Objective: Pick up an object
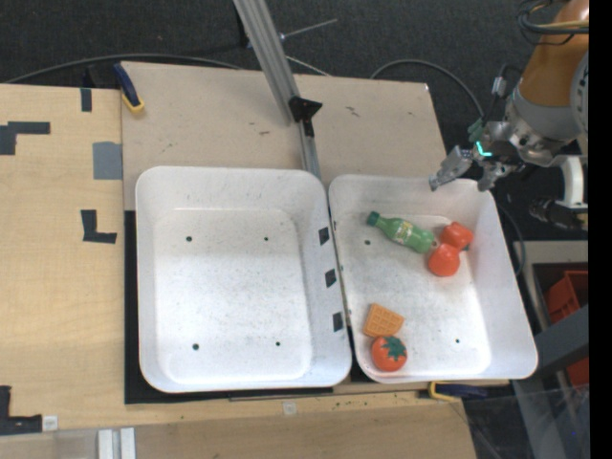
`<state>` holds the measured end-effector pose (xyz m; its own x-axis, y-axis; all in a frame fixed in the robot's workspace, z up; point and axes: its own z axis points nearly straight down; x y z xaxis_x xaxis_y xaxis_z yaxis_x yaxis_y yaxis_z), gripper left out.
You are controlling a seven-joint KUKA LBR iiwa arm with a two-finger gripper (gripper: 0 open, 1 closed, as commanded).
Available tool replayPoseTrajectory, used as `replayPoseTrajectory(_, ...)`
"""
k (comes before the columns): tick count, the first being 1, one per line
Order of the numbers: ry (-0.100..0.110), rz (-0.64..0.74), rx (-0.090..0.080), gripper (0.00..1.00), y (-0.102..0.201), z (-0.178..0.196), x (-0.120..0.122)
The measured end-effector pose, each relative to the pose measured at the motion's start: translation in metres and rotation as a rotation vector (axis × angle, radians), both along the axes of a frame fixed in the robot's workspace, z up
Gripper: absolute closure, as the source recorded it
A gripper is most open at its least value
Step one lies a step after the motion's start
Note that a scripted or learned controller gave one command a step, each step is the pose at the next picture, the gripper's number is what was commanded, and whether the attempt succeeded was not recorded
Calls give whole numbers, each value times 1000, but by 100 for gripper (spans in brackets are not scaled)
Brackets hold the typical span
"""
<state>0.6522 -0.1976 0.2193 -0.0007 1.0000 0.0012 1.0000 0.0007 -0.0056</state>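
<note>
Nothing has yet been picked up; the candidate objects all lie in the right bin (497, 285). A green bottle (402, 231) lies on its side in the upper middle of that bin, its cap pointing up-left. Just beside its lower-right end, two red-orange pieces are seen: a smaller one (459, 235) and a rounder one (443, 260), the two touching or nearly touching each other and the bottle's base. Well apart from these, near the front-left corner of the bin, a tan cracker-like piece (383, 319) rests just above a tomato (388, 353) with a green top; whether those two touch cannot be told.

The gripper (463, 174) is held over the far right corner of the right bin, above its rim, with nothing between its fingers. The fingers appear spread apart, though their tips are small and dark against the background, so the width is judged with little certainty.

The step in hand is judged to be the approach: a target has still to be reached. For the next move, the gripper would have to be carried down-left into the bin and lowered over one object. The bottle cluster is nearest, but its crowding could cause a finger to land on a neighbour. The left bin (153, 256) lies alongside.
</note>
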Motion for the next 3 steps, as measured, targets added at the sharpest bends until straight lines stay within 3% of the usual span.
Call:
replayPoseTrajectory(1, -4, 1, -2, 0, 0, 3, 1)
replayPoseTrajectory(3, -1, 1, -1, 0, 7, -109, -9)
